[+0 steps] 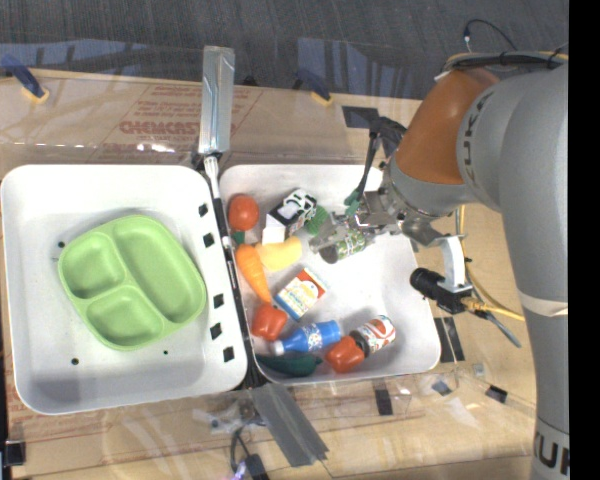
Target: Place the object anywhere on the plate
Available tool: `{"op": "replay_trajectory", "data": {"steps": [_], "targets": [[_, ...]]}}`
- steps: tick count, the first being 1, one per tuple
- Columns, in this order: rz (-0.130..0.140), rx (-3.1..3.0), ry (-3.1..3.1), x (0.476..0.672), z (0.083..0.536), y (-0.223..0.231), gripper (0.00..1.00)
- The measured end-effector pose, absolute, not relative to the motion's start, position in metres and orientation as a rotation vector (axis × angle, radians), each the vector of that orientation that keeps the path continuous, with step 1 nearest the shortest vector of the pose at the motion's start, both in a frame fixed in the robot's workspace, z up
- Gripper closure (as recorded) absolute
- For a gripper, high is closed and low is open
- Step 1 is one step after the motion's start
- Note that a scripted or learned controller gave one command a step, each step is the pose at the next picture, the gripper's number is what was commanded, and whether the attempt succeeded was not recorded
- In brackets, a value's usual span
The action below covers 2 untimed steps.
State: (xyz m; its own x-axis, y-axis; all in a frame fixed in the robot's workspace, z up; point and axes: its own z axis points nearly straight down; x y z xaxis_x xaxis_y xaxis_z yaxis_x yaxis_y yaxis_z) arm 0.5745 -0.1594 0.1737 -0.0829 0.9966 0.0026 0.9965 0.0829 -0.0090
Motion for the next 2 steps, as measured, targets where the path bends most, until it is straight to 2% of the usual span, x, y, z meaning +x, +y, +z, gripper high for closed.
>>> {"op": "replay_trajectory", "data": {"steps": [1, 2], "targets": [[0.008, -2.174, -2.259, 0.589, 0.188, -0.083, 1.00], [0.012, -2.224, -2.208, 0.573, 0.199, -0.020, 1.00]]}}
